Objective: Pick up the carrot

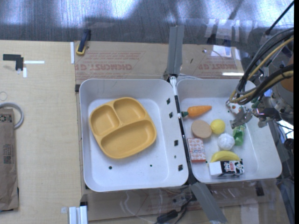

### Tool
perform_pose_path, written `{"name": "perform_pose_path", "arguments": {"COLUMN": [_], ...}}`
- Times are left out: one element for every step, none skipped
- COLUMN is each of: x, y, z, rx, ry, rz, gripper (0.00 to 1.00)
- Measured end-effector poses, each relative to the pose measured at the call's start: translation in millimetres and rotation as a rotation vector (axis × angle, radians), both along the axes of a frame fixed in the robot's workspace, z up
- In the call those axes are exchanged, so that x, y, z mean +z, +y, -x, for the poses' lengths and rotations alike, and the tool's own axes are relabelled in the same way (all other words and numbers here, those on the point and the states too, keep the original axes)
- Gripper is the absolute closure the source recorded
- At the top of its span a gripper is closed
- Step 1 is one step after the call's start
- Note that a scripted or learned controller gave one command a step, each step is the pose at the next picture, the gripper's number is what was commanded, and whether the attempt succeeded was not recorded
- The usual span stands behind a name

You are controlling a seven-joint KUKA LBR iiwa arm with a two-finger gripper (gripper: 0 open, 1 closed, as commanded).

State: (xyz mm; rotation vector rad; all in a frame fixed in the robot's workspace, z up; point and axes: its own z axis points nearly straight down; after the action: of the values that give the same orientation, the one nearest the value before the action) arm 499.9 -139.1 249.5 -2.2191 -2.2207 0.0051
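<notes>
The carrot (pixel 199 110) lies in the right bin (pixel 261 174), near its upper left corner, close to the divider between the two bins, with its green tip pointing left. The end effector (pixel 239 119) hangs over the same bin toward its right side, well apart from the carrot and level with it or slightly lower in the view. Whether it is released or clenched cannot be told from this angle. Between and below them sit a round tan disc (pixel 201 129), a lemon (pixel 217 126), a white ball (pixel 225 140) and a banana (pixel 225 156). The left bin (pixel 93 171) holds a yellow divided plate (pixel 122 127).
</notes>
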Motion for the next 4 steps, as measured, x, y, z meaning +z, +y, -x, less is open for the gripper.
{"name": "perform_pose_path", "arguments": {"x": [72.7, -23.8, -59.2, -157.5], "y": [30.7, 73.1, 76.3, 43.2], "z": [21.8, -9.1, -82.3, -110.3], "rx": [-0.060, 0.096, 0.019, 0.343], "ry": [-0.001, 0.000, -0.001, -0.004], "rz": [0.001, 0.000, 0.001, 0.000], "gripper": [0.00, 0.00, 0.00, 0.00]}}
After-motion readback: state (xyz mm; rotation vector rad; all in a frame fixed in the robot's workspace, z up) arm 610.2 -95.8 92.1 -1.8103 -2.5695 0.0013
